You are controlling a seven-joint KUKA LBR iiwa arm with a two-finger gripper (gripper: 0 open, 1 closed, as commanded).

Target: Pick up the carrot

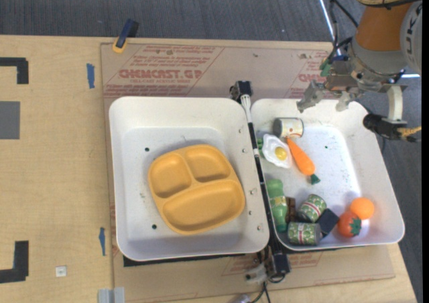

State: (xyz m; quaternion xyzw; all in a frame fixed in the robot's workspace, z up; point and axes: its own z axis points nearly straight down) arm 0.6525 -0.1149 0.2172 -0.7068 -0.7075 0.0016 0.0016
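The carrot (301, 156), orange with a small green tip at its near end, lies at a slant in the right bin (379, 161), next to a fried egg toy (276, 152). My gripper (327, 98) hangs over the back rim of that bin, behind and slightly right of the carrot and well apart from it. Its two fingers stand open, with nothing between them.
A small can (288, 127) lies just behind the carrot. Nearer the front of the right bin are green cans (312, 208), a green bottle (276, 201), a dark block (328, 220), an orange (362, 208) and a tomato (348, 226). The left bin (127, 161) holds a yellow divided plate (196, 188).
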